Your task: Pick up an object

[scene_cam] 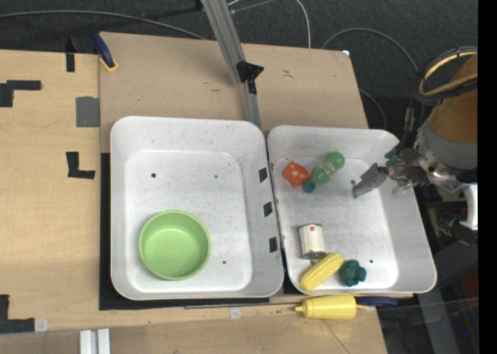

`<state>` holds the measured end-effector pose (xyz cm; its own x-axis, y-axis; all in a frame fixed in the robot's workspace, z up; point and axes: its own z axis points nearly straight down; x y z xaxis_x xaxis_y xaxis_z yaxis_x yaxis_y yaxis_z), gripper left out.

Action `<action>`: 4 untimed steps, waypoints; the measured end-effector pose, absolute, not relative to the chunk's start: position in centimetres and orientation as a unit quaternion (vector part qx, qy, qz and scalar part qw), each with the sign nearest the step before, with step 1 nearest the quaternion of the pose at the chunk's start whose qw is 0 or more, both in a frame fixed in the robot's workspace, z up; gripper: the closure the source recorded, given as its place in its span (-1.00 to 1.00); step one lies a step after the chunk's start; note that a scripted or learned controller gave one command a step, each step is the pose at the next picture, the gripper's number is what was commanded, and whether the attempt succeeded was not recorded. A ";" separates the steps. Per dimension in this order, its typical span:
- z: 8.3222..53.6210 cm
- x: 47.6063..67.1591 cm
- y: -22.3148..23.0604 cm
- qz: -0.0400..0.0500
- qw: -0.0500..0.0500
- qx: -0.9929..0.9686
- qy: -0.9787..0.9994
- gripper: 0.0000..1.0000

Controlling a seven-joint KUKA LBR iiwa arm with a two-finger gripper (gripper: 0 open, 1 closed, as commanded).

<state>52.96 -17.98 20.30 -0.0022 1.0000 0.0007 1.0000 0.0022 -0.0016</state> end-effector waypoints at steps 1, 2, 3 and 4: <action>20.3 53.0 -18.0 0.000 0.001 -0.706 -0.708 -1.00; 14.0 53.3 -18.0 0.002 0.003 -0.707 -0.708 -1.00; 8.9 53.4 -17.9 0.001 -0.001 -0.707 -0.708 -1.00; 10.0 53.4 -17.9 0.000 0.000 -0.706 -0.708 1.00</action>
